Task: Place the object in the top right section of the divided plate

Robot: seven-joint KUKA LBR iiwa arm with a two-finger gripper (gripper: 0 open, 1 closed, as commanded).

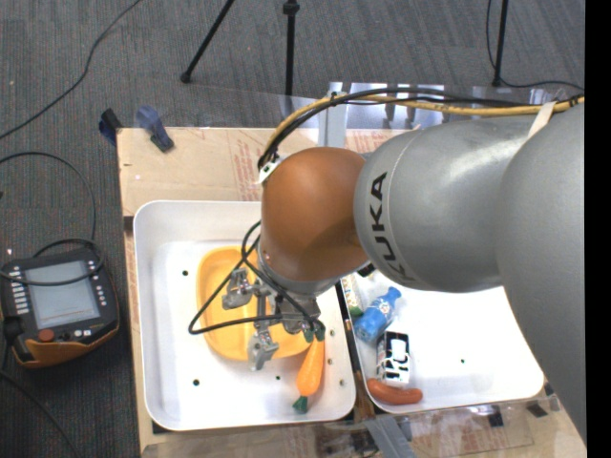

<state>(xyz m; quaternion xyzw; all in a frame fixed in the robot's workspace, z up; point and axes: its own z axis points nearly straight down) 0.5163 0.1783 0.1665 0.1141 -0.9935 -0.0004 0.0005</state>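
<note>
1. Toys lie nearest the camera along the front of the two bins: an orange plastic carrot with a green tip in the left white bin, and a red sausage-shaped toy at the front of the right white bin.
2. Just behind the sausage, a small black-and-white item and a blue plastic bottle are seen beside the wall between the bins.
3. The carrot is taken to be the object of the task. Its long axis runs nearly upright in the view, green tip toward the camera, leaning slightly right at the far end.
4. The two-finger metal gripper hangs over the near right part of the yellow divided plate; the carrot lies just to its right and a little nearer the camera, outside the plate.
5. Whether the fingers are apart or together cannot be told; nothing is visibly held between them.
6. The move to come is judged to turn on a short shift right and forward, with the jaws set across the carrot's long axis.
7. Most of the plate's right side, including the top right section, is hidden beneath the orange wrist band and grey arm, so its dividers cannot be made out.
8. Farther off, a teach pendant rests on the floor at left.
</note>
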